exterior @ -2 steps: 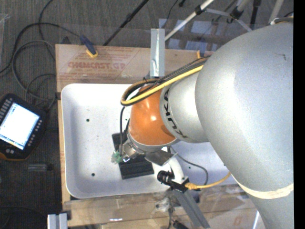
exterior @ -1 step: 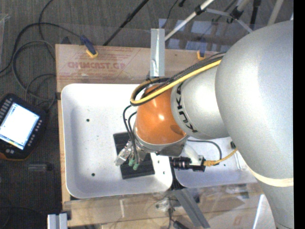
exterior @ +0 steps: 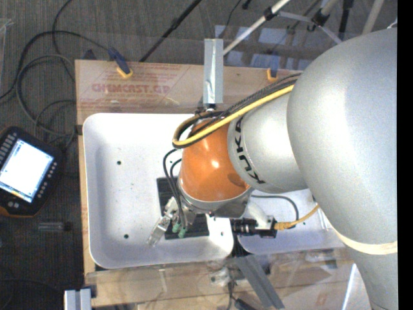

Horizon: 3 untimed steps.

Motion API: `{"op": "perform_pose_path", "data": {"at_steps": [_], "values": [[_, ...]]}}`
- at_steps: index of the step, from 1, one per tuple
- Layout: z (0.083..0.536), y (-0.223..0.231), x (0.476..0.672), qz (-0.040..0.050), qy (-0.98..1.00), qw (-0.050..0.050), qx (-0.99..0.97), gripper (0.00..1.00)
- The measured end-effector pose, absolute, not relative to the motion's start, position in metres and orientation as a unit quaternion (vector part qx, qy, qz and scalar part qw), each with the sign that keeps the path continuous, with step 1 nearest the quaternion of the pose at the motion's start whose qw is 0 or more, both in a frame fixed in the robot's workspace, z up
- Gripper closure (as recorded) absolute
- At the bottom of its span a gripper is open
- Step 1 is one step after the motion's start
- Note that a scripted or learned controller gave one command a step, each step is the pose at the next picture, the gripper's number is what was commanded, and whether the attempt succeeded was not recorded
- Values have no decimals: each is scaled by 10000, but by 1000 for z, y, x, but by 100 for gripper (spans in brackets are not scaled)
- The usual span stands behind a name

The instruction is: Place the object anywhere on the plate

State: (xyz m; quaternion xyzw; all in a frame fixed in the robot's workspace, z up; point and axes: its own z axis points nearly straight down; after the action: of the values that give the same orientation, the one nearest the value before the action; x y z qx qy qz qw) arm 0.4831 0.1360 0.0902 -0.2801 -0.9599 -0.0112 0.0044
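One fixed overhead view takes in the bench from a slant. At nine o'clock, off the bench on the dark carpet, a handheld control pendant (exterior: pixel 24 172) lies with its bright screen facing up, and black cables (exterior: pixel 45 63) loop across the floor above it toward eleven o'clock. A wooden board (exterior: pixel 139 86) with faint red lettering sits under the bins, with a small clamp (exterior: pixel 120 63) on its upper edge near eleven o'clock. The left white bin (exterior: pixel 113 192) fills the middle left of the frame; its floor is bare toward nine o'clock apart from a few small dark specks. A grey upright post (exterior: pixel 213 70) stands at twelve o'clock behind the bin.

Just below the centre, the gripper (exterior: pixel 169 225) hangs low over the left bin's floor at about six o'clock, under the orange band (exterior: pixel 208 166) of the wrist. A dark rectangular mount and some small green parts show around it, and a pale slim finger-like piece slants down toward seven o'clock. Whether the claw is open or closed cannot be told, nor whether anything sits in it. The object and the plate cannot be made out; the arm covers much of the bins.

The grey KUKA arm (exterior: pixel 342 147) bulks across the frame from three o'clock, with yellow and black cables (exterior: pixel 258 105) running along it. The right white bin (exterior: pixel 303 237) peeks out beneath it at about five o'clock.
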Motion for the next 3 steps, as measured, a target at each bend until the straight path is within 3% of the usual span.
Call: {"op": "perform_pose_path", "data": {"at_steps": [1, 2, 3], "values": [[90, 235, 487, -39, -9883, -55, -1522, 0], [99, 236, 487, -58, -9881, -45, -1538, 100], [231, 232, 547, 4, -9987, -10, -519, 100]]}}
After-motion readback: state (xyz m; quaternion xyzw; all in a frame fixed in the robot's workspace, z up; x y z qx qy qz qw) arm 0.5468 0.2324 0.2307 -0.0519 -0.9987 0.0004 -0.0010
